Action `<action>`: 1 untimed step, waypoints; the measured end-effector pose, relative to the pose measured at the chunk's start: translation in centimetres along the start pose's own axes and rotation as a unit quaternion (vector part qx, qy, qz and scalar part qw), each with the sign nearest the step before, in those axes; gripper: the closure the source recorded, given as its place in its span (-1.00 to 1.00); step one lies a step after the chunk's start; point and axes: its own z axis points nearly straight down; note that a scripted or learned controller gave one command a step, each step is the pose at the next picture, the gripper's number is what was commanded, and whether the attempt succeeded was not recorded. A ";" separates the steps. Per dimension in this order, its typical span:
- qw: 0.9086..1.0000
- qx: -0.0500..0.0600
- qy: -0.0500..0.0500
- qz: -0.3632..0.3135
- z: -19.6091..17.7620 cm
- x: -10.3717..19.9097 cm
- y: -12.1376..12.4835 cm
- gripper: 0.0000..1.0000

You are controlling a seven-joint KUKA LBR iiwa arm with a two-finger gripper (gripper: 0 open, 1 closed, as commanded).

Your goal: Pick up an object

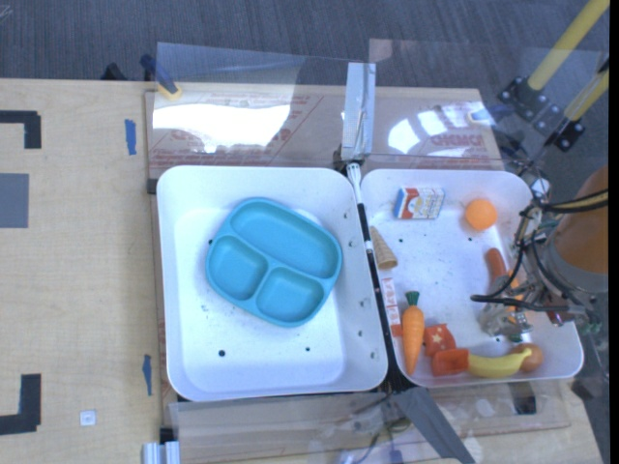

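Observation:
My gripper (505,315) hangs low over the right part of the right bin (440,259), amid dark cables under the orange wrist band. It sits just above a yellow banana (495,362) and just below a red sausage (496,261). An orange carrot (413,330) with a green top lies left of it, next to two red pieces (443,349). Further back lie an orange ball (480,214), a small red-and-white carton (418,202) and a tan cone (383,247). I see nothing clearly held.
The left bin (193,336) holds a blue divided plate (276,262). A red-and-white strip (390,303) lies along the divider between the bins. A clear screen (251,114) stands behind both bins, and yellow poles (571,37) rise at the back right.

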 end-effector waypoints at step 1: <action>1.000 0.000 0.000 0.000 0.1 0.0 0.1 -1.00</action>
